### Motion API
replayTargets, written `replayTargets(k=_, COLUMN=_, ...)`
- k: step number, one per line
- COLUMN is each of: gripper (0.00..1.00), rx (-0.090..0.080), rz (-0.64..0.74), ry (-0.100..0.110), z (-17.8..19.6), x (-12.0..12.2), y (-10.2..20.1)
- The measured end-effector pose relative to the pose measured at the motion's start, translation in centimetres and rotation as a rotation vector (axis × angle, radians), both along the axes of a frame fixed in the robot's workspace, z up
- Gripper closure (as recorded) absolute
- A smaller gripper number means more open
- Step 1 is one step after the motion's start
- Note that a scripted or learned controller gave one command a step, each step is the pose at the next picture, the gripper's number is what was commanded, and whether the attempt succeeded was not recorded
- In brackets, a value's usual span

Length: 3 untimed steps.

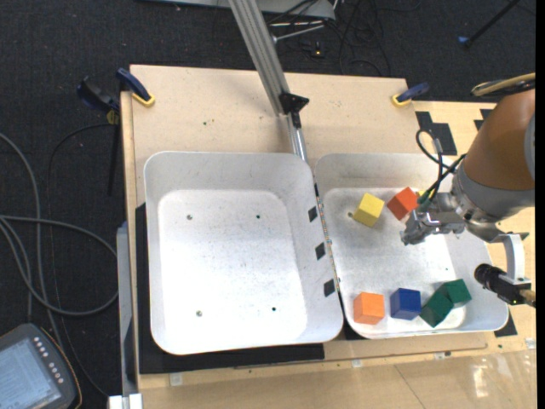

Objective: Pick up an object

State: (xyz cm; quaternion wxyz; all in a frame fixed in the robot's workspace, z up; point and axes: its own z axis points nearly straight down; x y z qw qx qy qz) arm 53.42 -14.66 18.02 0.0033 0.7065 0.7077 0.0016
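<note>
The right bin (383,174) holds several blocks. A yellow block (370,210) and a red-orange block (403,202) lie near its back. Along its front edge sit an orange block (369,308), a blue block (406,303) and a dark green block (445,302). My gripper (415,230) hangs over the right bin, just in front of and to the right of the red-orange block, pointing down. I see nothing held between its tips.
The left bin (170,177) lies beside the right one, with a raised rim between them. A slanted metal pole (260,45) crosses the back of the bench. Blue-and-yellow clamps (136,88) grip the board's far corners.
</note>
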Motion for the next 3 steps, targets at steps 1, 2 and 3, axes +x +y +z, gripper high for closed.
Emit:
replayTargets(k=1, gripper=1.00, rx=0.001, rz=0.001, ry=0.001, z=4.9, x=-0.6, y=0.4)
replayTargets(k=2, gripper=1.00, rx=0.000, rz=0.002, ry=0.000, z=8.9, x=-0.4, y=0.4)
replayTargets(k=3, gripper=1.00, rx=0.003, rz=0.007, ry=0.004, z=9.1, x=0.6, y=5.8)
